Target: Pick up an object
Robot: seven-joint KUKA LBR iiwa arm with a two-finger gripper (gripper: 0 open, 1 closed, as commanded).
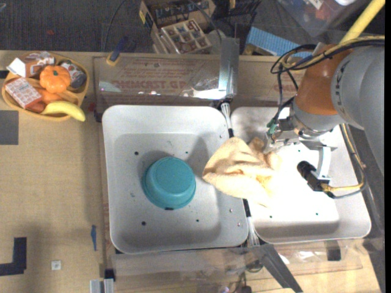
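Observation:
A crumpled yellow cloth (pixel 237 171) lies draped over the divider between the two white bins, partly in each. An upturned teal bowl (pixel 170 182) sits in the left bin (pixel 122 139). My gripper (pixel 270 146) is low in the right bin (pixel 342 218), right at the cloth's upper right corner, where the fabric bunches up against it. The wrist and the orange band (pixel 317 90) hide the gripper's tip from above.
A black cable fitting (pixel 310 174) hangs off the wrist over the right bin's floor. A dish of toy fruit (pixel 46 87) stands at the far left of the bench. A cardboard strip with clear plastic (pixel 165 78) lies behind the bins.

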